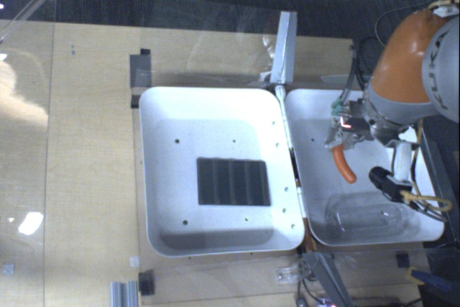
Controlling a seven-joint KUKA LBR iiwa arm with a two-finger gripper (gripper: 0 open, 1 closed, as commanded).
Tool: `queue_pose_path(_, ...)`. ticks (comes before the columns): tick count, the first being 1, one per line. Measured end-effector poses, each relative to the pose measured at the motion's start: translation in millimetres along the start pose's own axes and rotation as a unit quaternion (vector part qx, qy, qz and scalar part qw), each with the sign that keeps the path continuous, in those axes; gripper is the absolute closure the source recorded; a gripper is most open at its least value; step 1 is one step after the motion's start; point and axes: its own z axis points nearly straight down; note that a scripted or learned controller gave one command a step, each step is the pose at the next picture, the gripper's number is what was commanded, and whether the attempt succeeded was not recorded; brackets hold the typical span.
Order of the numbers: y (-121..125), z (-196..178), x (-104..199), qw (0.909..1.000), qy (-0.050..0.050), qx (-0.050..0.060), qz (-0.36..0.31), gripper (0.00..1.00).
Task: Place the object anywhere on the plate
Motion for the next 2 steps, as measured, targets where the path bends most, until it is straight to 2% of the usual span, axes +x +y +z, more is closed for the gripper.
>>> queue_pose_path(1,-26.6,112.8,-58.2,0.9972,-0.001,-0.002,-0.074,1.00)
queue_pose_path(2,14.6,114.9,-101.1,0.9982,-0.002,-0.003,-0.060,1.00)
